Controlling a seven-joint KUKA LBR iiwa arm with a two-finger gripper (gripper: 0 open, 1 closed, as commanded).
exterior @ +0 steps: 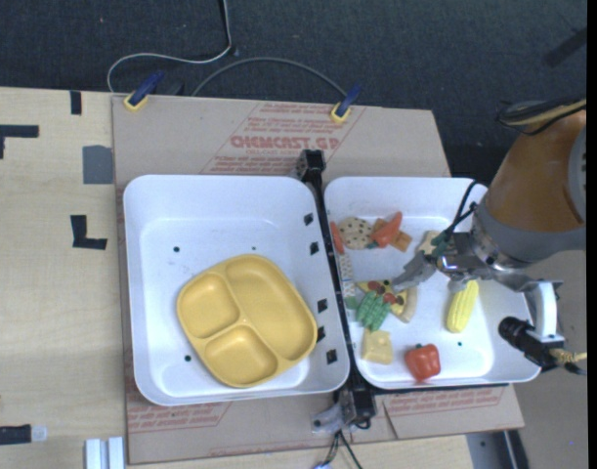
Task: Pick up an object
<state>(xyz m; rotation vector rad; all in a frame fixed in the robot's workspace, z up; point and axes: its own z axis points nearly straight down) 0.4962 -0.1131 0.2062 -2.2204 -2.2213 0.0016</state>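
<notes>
The toy foods lie in the right bin (474, 364): a corn cob (461, 305), a red pepper (423, 361), a cheese wedge (377, 347) and a green piece (371, 311). The claw (413, 274) hangs low over them beside the corn; whether it is open or closed cannot be told. A yellow divided plate (244, 318) sits in the left bin (151, 223).

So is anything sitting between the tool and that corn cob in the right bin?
Nothing visible does. The tool hangs just left of the corn cob, with bare bin floor between them; the pizza slice lies below the tool.

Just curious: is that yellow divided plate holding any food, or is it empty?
Empty. The yellow divided plate shows three bare compartments; the toy food lies in the right bin.
</notes>
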